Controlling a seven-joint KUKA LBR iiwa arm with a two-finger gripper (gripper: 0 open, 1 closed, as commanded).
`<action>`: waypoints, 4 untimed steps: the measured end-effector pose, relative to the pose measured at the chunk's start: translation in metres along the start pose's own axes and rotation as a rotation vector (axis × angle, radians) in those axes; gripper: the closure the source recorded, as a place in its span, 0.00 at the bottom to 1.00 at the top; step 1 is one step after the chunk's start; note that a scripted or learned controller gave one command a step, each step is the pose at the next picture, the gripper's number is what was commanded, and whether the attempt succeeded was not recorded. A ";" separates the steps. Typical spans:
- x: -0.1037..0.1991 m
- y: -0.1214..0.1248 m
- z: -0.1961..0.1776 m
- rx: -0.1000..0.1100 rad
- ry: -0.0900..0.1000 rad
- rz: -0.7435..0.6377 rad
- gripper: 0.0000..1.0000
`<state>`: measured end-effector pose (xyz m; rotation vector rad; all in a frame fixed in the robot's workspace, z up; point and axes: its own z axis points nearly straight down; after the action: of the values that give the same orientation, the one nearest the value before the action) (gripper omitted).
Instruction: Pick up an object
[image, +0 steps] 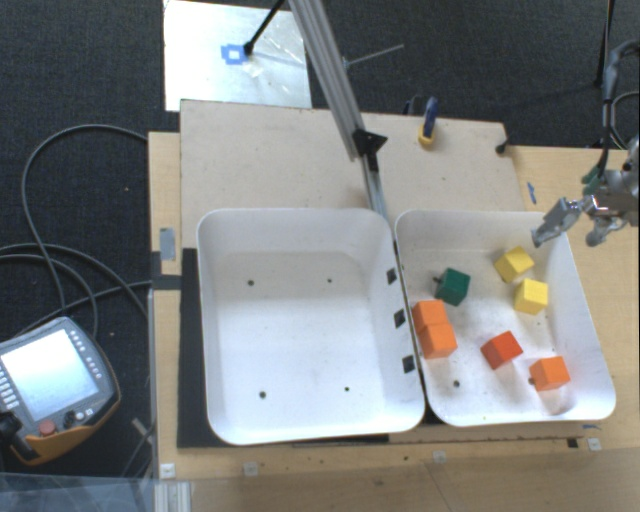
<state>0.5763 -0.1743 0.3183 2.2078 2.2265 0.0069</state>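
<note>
My gripper (576, 229) hangs at the right bin's (478, 228) far right corner, above its rim, open with nothing between its fingers (551, 224). Several blocks lie in that bin. Nearest the gripper is a yellow block (514, 264), just below and left of it, and a second yellow block (531, 296) sits a little nearer the front. A green block (453, 286) is near the middle. Two orange blocks (434, 328) touch each other by the bin's left wall. A red block (501, 349) and another orange block (549, 373) lie toward the front right.
The left bin (300, 330) stands beside the right one, sharing a divider with black clips (400, 318). A slanted metal pole (335, 80) crosses the back board. A teach pendant (50, 385) and cables lie on the floor at the left.
</note>
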 end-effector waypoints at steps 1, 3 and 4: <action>0.012 -0.089 0.116 0.015 0.004 0.008 0.00; 0.014 -0.072 0.227 0.007 0.000 0.009 0.00; 0.016 -0.070 0.217 0.004 0.001 0.005 1.00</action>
<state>0.5074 -0.1597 0.1011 2.2156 2.2242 0.0035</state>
